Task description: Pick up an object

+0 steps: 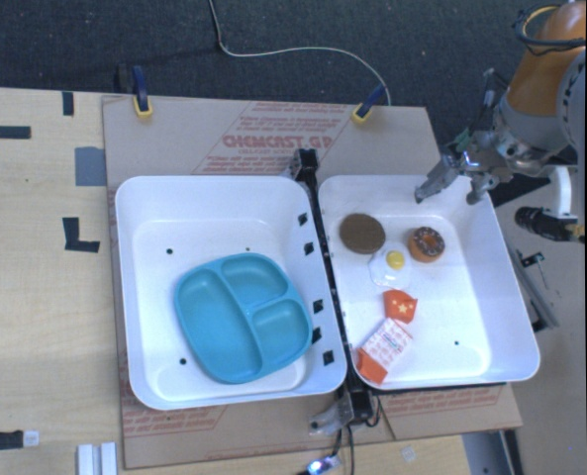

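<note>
The right bin [471, 364] holds a brown round patty [361, 233], a sprinkled doughnut [426, 243], a fried egg with a yellow yolk [393, 262], a small red carton with a yellow mark [400, 306] and a red-and-white packet [382, 349]. My gripper [453, 181] hangs over the back right rim of this bin, above and right of the doughnut. Its two fingers are spread apart with nothing between them.
The left bin [145, 216] holds a blue divided plate [244, 315]. Both bins rest on a cardboard sheet [263, 137] held by two clamps at the back. A white cable [273, 52] runs behind it. The arm's orange band [560, 23] is at the upper right.
</note>
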`<state>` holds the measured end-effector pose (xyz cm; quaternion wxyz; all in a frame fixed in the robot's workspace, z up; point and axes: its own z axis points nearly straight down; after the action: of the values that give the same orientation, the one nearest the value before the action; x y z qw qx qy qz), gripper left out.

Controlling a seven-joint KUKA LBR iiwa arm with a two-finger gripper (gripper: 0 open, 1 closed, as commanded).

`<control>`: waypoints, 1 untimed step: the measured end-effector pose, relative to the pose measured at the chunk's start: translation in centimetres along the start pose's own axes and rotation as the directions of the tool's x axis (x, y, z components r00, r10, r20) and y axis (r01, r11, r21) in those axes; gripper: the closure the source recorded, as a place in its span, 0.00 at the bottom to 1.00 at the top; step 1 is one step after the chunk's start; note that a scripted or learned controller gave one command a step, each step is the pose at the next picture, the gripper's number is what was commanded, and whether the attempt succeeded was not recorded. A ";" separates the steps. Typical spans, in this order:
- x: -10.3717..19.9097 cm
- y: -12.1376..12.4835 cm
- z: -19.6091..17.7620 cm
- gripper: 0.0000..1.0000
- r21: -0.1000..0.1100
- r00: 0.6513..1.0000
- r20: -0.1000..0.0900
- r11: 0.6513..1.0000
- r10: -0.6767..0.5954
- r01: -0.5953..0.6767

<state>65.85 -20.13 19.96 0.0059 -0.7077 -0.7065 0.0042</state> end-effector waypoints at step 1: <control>0.1 0.3 -0.7 0.00 -0.011 1.000 0.002 1.000 -0.004 0.004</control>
<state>66.12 -20.06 20.70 0.0012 -0.7065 -0.7077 0.0011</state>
